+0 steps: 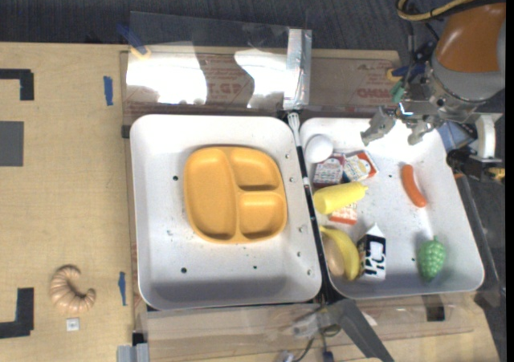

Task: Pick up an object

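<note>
The gripper (397, 125), jaws spread wide and holding nothing, is hovering over the right bin's (462, 216) back edge, the carrot (414, 185) (lengthwise front-to-back) lying just frontward.

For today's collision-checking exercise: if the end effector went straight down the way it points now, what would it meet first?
Most likely the bare white floor of the right bin under the end effector, between the white egg and the orange carrot. Depth is unclear from above.

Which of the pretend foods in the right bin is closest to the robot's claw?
The orange hot dog. It lies alone just below the gripper, while the banana and green grapes sit down at the bin's near end.
</note>
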Controlling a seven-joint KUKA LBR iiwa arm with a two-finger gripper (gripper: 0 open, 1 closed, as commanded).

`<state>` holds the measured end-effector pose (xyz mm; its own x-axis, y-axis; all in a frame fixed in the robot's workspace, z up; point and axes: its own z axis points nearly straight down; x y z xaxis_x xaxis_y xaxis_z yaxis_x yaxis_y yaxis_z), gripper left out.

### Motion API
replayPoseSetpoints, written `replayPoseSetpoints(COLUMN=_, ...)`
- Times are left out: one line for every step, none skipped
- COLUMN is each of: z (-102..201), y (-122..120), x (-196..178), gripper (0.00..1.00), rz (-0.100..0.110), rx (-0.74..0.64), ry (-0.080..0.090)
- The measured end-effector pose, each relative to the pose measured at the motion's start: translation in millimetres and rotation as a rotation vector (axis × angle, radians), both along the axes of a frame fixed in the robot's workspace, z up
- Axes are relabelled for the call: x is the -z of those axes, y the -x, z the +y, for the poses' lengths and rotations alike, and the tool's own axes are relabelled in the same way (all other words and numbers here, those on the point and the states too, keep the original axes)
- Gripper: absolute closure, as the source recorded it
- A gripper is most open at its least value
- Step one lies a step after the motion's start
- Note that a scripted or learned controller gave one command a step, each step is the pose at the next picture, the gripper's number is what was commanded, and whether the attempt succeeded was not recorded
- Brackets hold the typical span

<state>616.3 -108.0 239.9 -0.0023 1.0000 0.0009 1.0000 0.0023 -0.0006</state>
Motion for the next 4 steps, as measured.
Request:
replayPoseSetpoints(z=-79, y=51, x=136, gripper=0.00, rz=0.002, rx=-0.231, ry=-0.001)
replayPoseSetpoints(z=7, y=78, x=150, gripper=0.00, rz=-0.002, rx=-0.213, ry=-0.002)
replayPoseSetpoints(z=-7, y=34, x=152, gripper=0.00, rz=-0.006, rx=-0.069, ry=0.002)
replayPoseSetpoints(z=-19, y=-8, x=158, gripper=0.00, rz=0.121, rx=0.086, ry=0.002)
